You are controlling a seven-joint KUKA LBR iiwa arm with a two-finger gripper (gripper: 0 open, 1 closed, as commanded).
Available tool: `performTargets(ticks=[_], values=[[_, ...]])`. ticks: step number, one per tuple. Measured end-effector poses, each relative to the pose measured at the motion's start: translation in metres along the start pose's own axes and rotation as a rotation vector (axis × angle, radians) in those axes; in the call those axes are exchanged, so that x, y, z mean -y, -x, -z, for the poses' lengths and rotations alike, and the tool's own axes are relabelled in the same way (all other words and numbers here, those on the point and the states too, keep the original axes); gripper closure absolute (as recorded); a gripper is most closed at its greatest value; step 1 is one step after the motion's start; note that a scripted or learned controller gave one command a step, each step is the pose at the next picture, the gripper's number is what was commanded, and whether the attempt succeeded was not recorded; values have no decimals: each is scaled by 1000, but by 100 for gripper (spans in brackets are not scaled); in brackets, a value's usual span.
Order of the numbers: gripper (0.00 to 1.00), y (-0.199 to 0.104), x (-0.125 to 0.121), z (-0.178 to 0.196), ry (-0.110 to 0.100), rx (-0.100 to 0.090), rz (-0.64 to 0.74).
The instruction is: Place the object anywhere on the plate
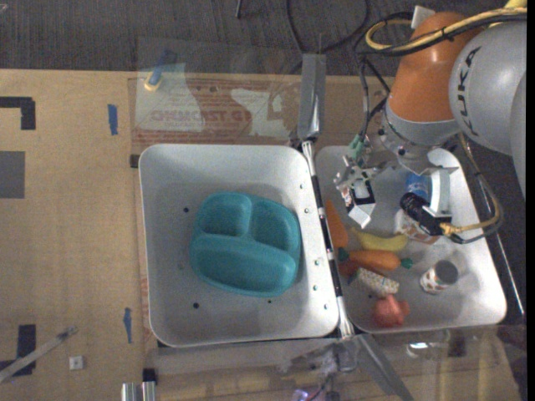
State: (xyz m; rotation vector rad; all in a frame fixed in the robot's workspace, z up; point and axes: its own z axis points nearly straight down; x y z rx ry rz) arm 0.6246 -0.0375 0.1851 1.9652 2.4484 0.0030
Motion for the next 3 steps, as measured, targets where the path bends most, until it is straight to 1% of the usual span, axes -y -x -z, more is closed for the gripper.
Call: performTargets(ticks=[1,2,3], values=[[100,-96,13,-1,-6,-1,-107],[100,-144,5,-14,-7,-1,-145],[0,-144,4,-13,-7,-1,-146]])
